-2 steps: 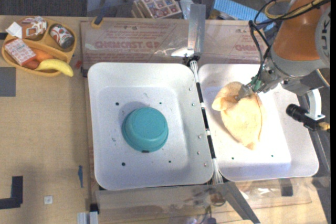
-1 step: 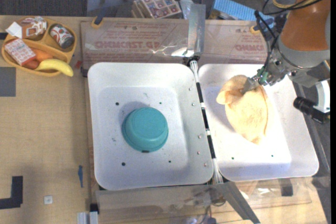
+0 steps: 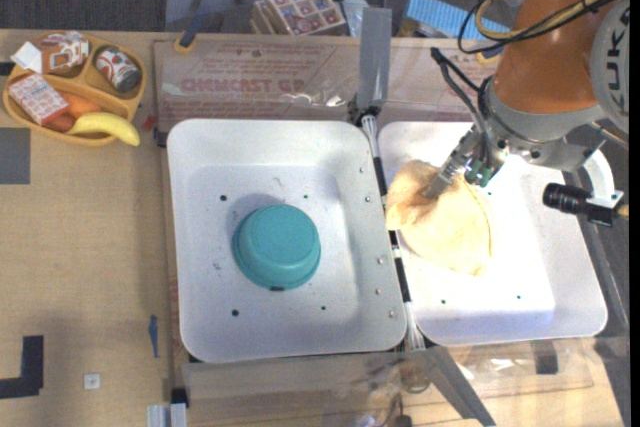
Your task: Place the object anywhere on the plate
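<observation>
A teal round plate (image 3: 277, 246) sits in the middle of the left bin (image 3: 200, 165). The object, a flat tan floppy piece (image 3: 450, 227) with a browner crumpled end at its upper left, lies in the left half of the right bin (image 3: 560, 305). My gripper (image 3: 441, 183) reaches down from the orange-banded wrist and its tip meets the crumpled upper left end of the tan piece. The wrist hides the bin's back right part.
A divider wall (image 3: 385, 215) runs between the two bins. A yellow tray (image 3: 60, 95) with a banana and other toy food stands on the bench at the far left. Boxes and cables lie behind the bins.
</observation>
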You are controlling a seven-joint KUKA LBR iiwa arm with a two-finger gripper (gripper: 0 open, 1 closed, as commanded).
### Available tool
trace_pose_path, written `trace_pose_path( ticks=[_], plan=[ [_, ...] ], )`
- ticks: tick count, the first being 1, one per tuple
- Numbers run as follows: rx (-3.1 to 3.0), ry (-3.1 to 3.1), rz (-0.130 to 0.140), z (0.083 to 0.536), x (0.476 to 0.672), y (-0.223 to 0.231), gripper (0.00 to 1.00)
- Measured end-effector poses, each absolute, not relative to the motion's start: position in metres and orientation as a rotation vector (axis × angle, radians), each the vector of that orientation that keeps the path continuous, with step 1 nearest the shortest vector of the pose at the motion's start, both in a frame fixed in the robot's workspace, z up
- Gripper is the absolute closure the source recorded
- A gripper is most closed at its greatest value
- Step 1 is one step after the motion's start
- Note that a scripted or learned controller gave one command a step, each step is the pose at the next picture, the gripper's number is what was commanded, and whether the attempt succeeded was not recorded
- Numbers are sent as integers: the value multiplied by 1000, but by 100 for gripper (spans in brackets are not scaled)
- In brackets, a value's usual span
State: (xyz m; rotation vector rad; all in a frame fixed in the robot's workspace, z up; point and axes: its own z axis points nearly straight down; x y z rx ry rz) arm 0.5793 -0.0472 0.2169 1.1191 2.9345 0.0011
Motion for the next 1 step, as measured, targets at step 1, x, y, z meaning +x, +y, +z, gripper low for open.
trace_pose_path(
  ticks=[1],
  plan=[
    [514, 3097, 2, 229, 568, 1, 100]
  ],
)
